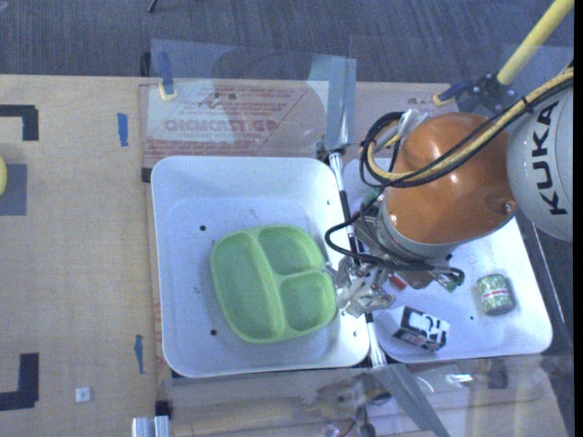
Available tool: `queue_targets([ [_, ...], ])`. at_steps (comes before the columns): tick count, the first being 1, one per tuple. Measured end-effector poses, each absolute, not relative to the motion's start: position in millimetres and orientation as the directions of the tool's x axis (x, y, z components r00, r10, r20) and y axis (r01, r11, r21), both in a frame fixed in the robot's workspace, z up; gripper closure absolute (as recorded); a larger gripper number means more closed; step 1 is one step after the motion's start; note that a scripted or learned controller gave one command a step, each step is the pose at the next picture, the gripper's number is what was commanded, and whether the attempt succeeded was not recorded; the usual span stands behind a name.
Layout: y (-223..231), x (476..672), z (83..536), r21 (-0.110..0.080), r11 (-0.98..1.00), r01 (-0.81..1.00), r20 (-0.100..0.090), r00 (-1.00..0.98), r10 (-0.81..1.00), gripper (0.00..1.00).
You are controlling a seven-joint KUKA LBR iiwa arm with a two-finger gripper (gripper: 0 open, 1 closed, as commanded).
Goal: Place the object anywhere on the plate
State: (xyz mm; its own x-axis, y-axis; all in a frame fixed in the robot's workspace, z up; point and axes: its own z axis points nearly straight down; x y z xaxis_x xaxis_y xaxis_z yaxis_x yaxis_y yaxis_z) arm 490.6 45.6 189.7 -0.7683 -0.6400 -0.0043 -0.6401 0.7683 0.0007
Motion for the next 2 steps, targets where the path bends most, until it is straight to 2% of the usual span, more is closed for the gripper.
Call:
queue_targets([
  [1, 38, 501.5, 221, -0.002, 0.794, -0.608, -0.007, -0.794, -0.608, 1.0],
  [2, 111, 512.0, 234, -0.002, 0.741, -0.672, -0.008, -0.741, -0.672, 1.0],
])
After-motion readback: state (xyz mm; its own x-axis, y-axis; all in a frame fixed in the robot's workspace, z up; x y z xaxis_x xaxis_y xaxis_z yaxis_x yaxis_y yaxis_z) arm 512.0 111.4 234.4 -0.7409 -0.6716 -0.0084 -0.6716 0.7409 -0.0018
